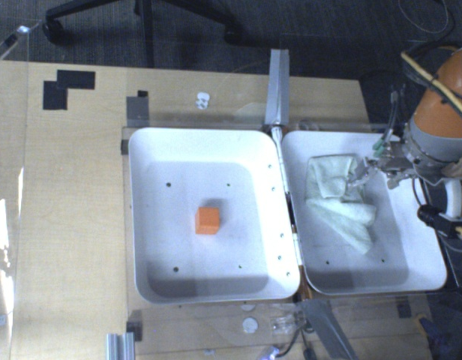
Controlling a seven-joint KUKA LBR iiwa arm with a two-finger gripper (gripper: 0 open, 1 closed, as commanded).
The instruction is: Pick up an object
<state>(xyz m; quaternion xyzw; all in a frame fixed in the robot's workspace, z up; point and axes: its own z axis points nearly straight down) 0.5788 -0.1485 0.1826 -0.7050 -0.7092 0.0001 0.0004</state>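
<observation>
A small orange cube lies near the middle of the left bin. A crumpled white cloth lies in the right bin, spread from its upper middle down toward its centre. My gripper reaches in from the right and sits low over the cloth's upper right part, right at the fabric. The grey arm with its orange band stands above the right bin's right edge.
A metal divider post rises behind the seam between the two bins. Cables hang beside the arm at the right edge. The wooden bench extends to the left of the bins, with black markers at its far left corner.
</observation>
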